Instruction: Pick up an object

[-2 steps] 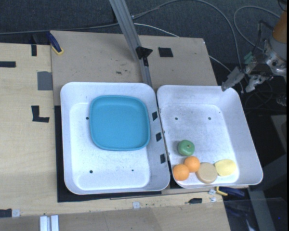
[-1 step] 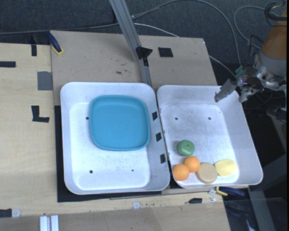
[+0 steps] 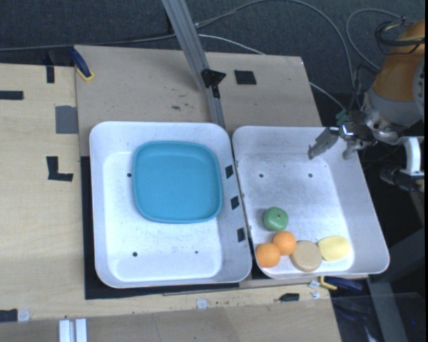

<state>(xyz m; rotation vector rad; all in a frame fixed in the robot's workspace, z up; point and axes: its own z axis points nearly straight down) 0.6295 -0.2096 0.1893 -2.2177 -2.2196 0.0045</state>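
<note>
My gripper (image 3: 337,145) hangs over the far right corner of the right bin (image 3: 299,169), its two fingers spread apart and open with nothing between them. Near the bin's front edge lie a green ball (image 3: 275,219), two orange balls (image 3: 284,242) (image 3: 268,255), a tan round piece (image 3: 307,256) and a yellow piece (image 3: 334,247). These objects sit well below the gripper in the view, clustered together and touching.
The left bin (image 3: 114,255) holds a blue square plate (image 3: 177,181). A grey metal bar (image 3: 192,45) slants down from the top toward the gap between the bins. Cables loop over the dark floor at the upper right.
</note>
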